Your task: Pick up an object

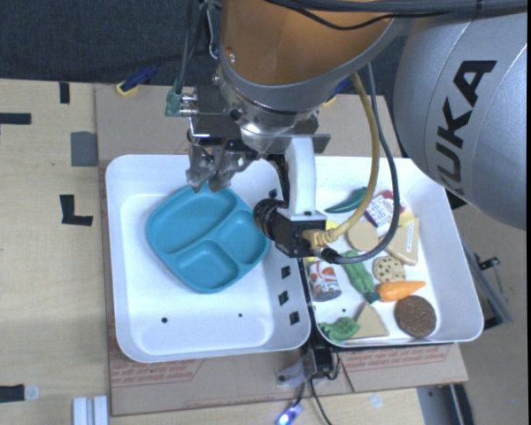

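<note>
Camera view: blue divided tray (209, 241) lies flat in the left bin (133, 326), tilted diagonally. End effector (210, 177) sits at its far rim; whether it is spread or pinching cannot be told. Tray judged light, stiff plastic, smooth, likely slippery. Best hold: pinch a raised rim or divider ridge, not the flat floor.

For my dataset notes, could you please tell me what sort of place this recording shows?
Most likely a robot lab's grasping test bench: a KUKA arm reaches over two white bins, its claw at the edge of a blue divided plate, toy food alongside.
</note>
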Motion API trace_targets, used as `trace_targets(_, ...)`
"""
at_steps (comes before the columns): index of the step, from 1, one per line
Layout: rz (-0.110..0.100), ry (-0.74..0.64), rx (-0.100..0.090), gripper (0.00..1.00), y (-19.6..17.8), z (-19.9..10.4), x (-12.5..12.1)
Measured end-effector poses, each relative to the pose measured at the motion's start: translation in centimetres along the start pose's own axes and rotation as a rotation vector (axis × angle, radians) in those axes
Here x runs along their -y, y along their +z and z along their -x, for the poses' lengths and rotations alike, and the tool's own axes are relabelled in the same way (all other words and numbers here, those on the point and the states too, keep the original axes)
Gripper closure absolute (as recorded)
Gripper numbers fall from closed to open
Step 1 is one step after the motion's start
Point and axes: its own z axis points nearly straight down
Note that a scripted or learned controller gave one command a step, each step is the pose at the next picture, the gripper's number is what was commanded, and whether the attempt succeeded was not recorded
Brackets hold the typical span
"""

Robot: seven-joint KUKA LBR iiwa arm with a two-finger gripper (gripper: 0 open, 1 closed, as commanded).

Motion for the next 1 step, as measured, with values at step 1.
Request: trace_targets(1, 0.016, 0.017, -0.004, 1.0, -6.92, 7.85, 0.02)
